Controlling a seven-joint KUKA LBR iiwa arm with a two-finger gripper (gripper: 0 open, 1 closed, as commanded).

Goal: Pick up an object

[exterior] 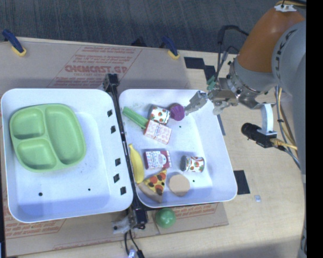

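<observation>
- Camera view: gripper [200,102] hangs over the right bin's [218,144] upper right part, just beside a purple ball [177,112]
- Whether the claw is released or clenched, I cannot tell; nothing shows held in it
- Green divided tray [47,136] lies in the left bin [21,208]
- Green ball [165,217] sits outside, below the right bin

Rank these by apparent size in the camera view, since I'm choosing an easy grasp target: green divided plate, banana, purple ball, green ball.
1. green divided plate
2. banana
3. green ball and purple ball: look alike, not ranked.
</observation>
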